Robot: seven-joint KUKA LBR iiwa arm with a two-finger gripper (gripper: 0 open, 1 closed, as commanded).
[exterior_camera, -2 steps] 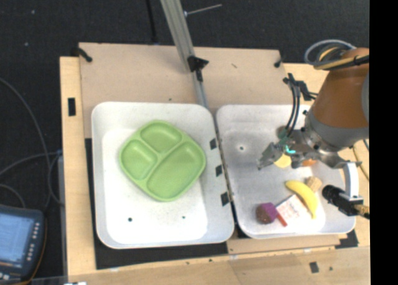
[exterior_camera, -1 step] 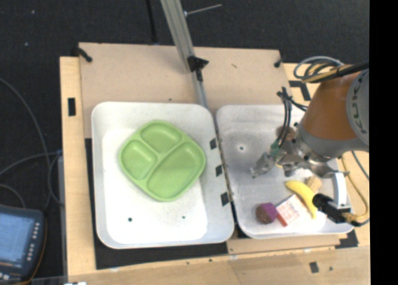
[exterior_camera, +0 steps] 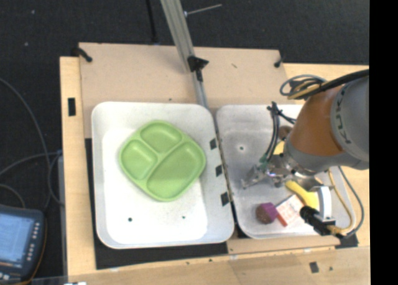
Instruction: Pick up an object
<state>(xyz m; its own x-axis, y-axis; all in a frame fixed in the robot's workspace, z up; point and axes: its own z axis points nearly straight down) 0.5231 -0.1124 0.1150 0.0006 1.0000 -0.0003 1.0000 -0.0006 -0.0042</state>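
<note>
gripper low over right bin floor, finger state impossible to tell | nearest: purple object toward front edge, red-white item just beside it, yellow piece under arm | green divided plate in left bin | both bins on desk

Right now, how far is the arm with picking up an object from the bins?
Nothing looks picked up yet. The tool is low inside the right bin, with no object visibly in it. The purple object and the small red and white item lie on the bin floor, and the green divided plate sits in the left bin. Grasping and lifting remain.
</note>
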